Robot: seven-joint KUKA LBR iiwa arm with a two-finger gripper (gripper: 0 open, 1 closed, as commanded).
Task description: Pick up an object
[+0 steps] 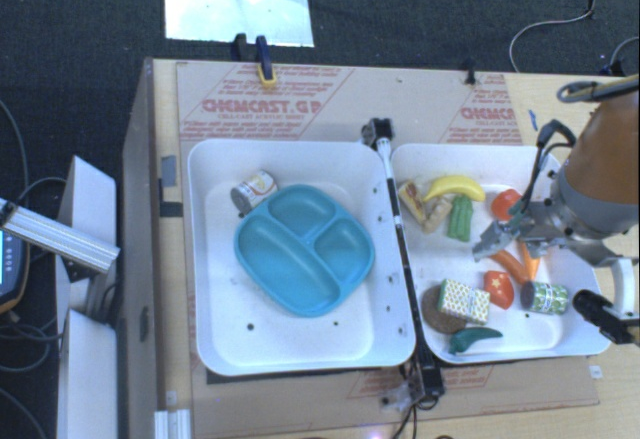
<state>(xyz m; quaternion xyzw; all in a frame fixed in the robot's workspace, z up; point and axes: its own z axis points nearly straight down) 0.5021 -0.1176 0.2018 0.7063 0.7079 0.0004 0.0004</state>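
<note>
You are looking down on a light wooden bench (165, 257) that fills the middle of the frame, its top covered by a tan protective sheet printed with red lettering (330, 97). Directly on that sheet sit 2 shallow white plastic bins, side by side and touching along a dark centre strip (395, 227). The left white bin (215, 327) occupies the centre-left of the frame; the right white bin (530, 155) reaches toward the right edge. At the bench's upper edge, 2 small dark clips (252, 51) stand near the top centre-left.
</note>
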